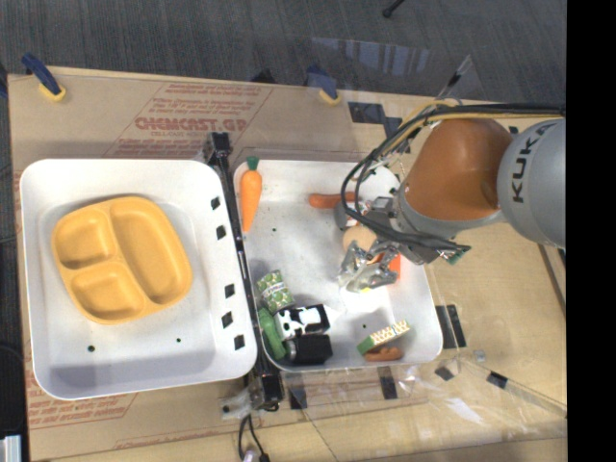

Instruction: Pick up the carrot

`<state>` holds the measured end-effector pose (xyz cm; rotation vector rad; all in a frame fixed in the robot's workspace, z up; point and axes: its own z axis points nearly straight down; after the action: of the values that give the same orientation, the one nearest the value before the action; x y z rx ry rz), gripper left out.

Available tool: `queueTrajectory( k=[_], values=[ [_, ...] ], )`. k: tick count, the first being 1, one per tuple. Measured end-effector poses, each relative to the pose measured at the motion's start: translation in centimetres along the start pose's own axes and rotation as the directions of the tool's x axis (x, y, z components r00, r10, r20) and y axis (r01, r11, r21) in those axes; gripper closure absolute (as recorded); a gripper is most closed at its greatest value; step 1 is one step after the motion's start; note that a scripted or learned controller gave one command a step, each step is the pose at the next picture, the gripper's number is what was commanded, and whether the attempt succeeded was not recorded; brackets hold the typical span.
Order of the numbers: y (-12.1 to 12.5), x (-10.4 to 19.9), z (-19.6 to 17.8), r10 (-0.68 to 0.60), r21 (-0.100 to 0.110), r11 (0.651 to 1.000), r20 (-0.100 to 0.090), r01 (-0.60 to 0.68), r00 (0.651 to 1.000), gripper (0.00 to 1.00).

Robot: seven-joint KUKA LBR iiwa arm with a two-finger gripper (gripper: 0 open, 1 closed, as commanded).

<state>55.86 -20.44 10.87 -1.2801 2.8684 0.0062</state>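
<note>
You see the orange plastic carrot with a green top lying along the upper left wall of the right white bin, well apart from the metal two-finger gripper, which hangs low near the middle right of the same bin; whether this gripper is apart or together you cannot tell. In the left white bin a yellow divided plastic tray rests, and at the bottom of the right bin you find a black and white toy, a small green packet and a brown and orange piece.
</note>
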Motion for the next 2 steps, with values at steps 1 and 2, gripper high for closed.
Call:
queueTrajectory(
  k=[1, 2],
  values=[
    [-4.5, -4.7, -6.9, 0.203, 0.01, 0.979, 0.006, -0.203, 0.979, 1.0],
    [-5.4, -9.1, -12.7, 0.336, 0.009, 0.942, 0.007, -0.336, 0.942, 1.0]
  ],
)
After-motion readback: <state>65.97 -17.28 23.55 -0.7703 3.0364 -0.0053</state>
